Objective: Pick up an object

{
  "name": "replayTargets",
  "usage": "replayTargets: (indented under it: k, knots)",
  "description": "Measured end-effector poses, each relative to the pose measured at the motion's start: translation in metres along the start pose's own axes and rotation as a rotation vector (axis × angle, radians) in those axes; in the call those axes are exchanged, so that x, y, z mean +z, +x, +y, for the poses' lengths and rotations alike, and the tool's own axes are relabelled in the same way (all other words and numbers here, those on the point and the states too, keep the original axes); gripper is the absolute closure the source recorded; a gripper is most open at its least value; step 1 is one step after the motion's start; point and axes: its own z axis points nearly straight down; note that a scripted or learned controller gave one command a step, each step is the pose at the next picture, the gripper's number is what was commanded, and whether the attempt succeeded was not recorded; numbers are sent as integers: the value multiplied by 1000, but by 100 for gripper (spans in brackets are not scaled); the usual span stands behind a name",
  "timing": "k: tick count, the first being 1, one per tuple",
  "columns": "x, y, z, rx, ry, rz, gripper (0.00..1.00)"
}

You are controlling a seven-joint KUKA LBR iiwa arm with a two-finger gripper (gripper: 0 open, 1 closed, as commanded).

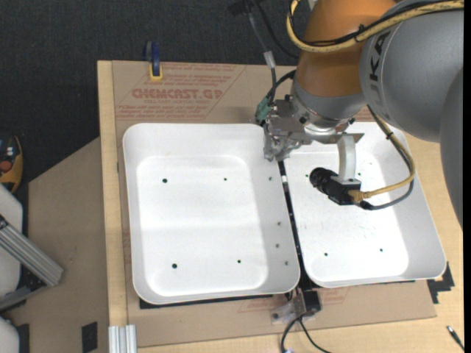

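My gripper [275, 147] hangs low over the far left corner of the right bin [397, 263], close to the seam between the two bins. The grey arm with its orange band comes in from the upper right and hides that bin's far edge. The left bin [140, 197] lies to the left of the gripper. On both white floors I see just a few small dark dots. I cannot make out anything held under the gripper.
Both bins rest on a brown board [184, 87] with red print. A blue clamp [154, 59] holds the board's far edge. A small black connector with a cable [305, 304] sits at the near edge between the bins. Metal framing [29, 259] stands at the left.
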Motion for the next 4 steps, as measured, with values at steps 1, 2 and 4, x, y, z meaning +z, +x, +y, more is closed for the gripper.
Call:
replayTargets:
  k: [1, 2, 4]
  knots:
    - [-68, -21, 19, 2, -20, 1, 100]
    - [-18, 60, 22, -6, -7, 3, 100]
    - [-86, -8, -33, 2, -14, 2, 100]
